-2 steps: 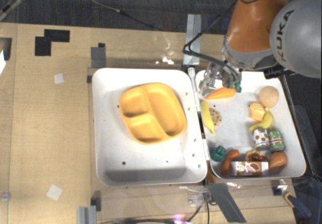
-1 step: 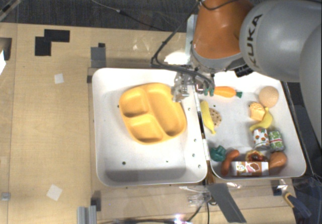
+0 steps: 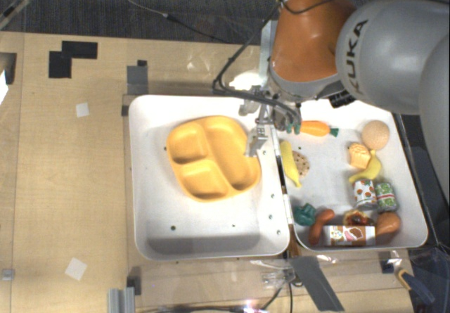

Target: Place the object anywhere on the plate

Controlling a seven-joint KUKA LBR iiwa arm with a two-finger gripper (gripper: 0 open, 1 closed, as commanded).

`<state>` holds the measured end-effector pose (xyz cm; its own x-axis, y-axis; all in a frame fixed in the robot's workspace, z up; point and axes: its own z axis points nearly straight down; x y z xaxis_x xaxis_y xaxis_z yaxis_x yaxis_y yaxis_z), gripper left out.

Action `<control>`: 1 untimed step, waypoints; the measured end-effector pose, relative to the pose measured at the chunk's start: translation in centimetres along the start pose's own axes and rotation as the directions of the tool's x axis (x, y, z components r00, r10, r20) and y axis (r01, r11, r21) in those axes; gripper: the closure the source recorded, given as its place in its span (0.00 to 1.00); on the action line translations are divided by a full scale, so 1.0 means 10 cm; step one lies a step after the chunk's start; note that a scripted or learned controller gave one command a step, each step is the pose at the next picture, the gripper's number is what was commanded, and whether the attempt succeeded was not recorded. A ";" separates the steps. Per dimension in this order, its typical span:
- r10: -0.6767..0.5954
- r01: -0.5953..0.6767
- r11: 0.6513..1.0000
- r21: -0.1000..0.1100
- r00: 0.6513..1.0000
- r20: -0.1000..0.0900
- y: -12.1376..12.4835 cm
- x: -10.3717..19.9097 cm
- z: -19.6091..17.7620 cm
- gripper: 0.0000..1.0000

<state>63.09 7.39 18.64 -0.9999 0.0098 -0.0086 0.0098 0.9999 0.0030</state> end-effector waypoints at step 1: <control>-0.002 0.002 1.000 -0.003 1.000 0.011 0.02 -0.03 -0.13 1.00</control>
